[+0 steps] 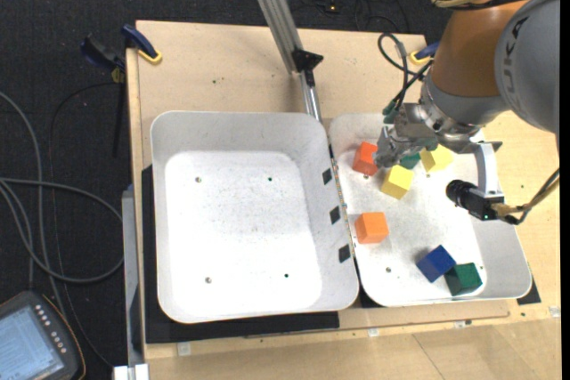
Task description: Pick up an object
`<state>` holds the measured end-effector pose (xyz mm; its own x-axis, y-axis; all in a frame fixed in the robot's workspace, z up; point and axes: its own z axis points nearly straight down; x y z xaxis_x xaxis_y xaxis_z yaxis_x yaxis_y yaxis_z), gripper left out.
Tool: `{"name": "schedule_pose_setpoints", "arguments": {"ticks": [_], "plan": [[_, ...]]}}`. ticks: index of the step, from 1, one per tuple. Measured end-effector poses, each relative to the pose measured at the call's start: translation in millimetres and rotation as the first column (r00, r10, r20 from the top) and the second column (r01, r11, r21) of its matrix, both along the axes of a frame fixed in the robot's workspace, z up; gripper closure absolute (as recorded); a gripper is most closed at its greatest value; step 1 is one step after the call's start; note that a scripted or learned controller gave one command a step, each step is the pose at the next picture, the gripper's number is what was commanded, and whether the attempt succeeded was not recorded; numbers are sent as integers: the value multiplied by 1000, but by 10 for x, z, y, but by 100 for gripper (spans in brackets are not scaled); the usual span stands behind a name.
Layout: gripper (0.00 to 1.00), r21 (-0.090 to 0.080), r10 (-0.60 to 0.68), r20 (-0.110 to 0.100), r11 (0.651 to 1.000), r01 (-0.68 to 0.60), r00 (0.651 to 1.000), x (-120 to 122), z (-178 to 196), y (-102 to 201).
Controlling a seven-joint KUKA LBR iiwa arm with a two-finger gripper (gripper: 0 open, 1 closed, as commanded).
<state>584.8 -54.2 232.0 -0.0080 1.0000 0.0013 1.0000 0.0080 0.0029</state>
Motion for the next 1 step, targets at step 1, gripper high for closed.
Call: {"name": "schedule_pose_setpoints", "arguments": {"ticks": [1], "plan": [[100, 0, 0, -2, 1000, 0, 1000, 115, -76, 562]]}}
